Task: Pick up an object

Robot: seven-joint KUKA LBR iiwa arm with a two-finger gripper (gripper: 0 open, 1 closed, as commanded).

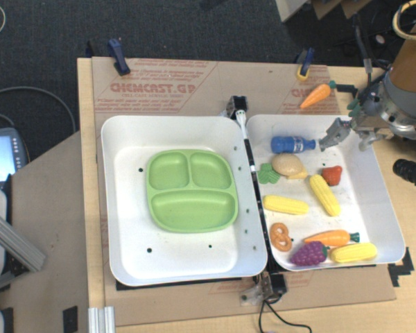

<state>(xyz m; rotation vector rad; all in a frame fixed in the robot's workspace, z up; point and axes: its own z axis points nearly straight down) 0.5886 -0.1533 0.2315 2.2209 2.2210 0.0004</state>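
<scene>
The right bin (381, 186) holds several toy foods: a blue bottle (291, 144), a beige potato (288, 165), a green leafy piece (267, 175), two corn cobs (286, 205) (324, 194), a red piece (333, 175), a pretzel (280, 236), a carrot (329, 238), purple grapes (308, 254) and a yellow piece (353, 253). My gripper (349, 139) hangs over the bin's far right corner, just right of the blue bottle. Its fingers (332, 135) are spread open with nothing between them.
The left bin (118, 186) holds a green divided plate (191, 189). An orange toy carrot (315, 96) lies on the board behind the right bin. Blue clamps (118, 55) (305, 62) grip the board's far edge. A black divider (246, 151) runs between the bins.
</scene>
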